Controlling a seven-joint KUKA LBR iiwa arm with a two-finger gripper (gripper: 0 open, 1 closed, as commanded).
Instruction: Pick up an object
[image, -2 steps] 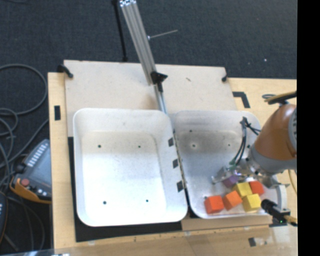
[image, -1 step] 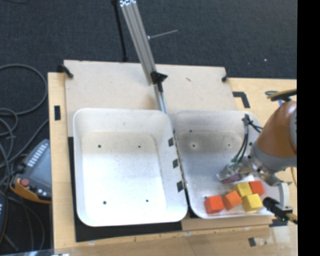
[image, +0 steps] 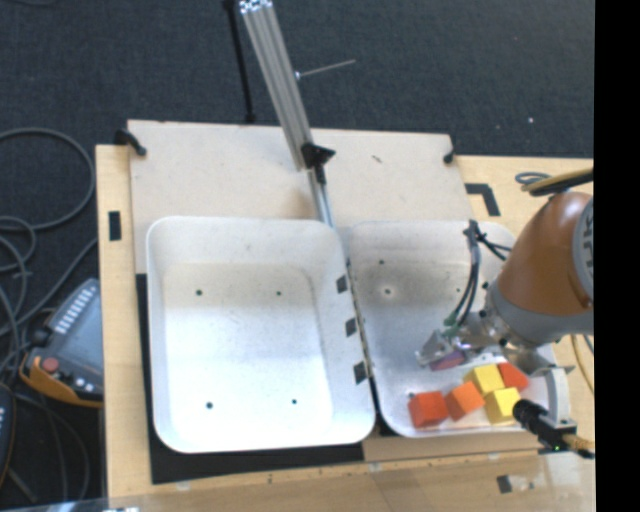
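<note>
- The claw (image: 447, 348) hangs low inside the right bin (image: 400, 250), toward the near right part of it, under the grey and orange arm (image: 545, 270) that reaches in from the right.
- I cannot tell if the claw is spread or pressed together; its tip is small and partly blurred, with something purple-pink by it that I cannot identify.
- The things to pick are blocks that lie in a cluster at the near edge of the right bin: a red block (image: 428, 408), an orange block (image: 465, 399), two yellow blocks (image: 489, 379) (image: 501, 404) and a red-orange block (image: 513, 375).
- Taking the claw as landmark, the whole cluster lies on its near side, toward the front rim of the bin, and a little to the right of it.
- The upper yellow block and the orange block are nearest to the claw, just beside it; the red block is at the left end of the cluster.
- The blocks touch each other or almost touch, so the cluster has a long axis that runs left to right along the front rim.
- In my judgement the coming move needs a short shift of the claw toward the front rim, then down on one block.
- The left bin (image: 250, 330) on the surface (image: 230, 160) plays no part here.
</note>
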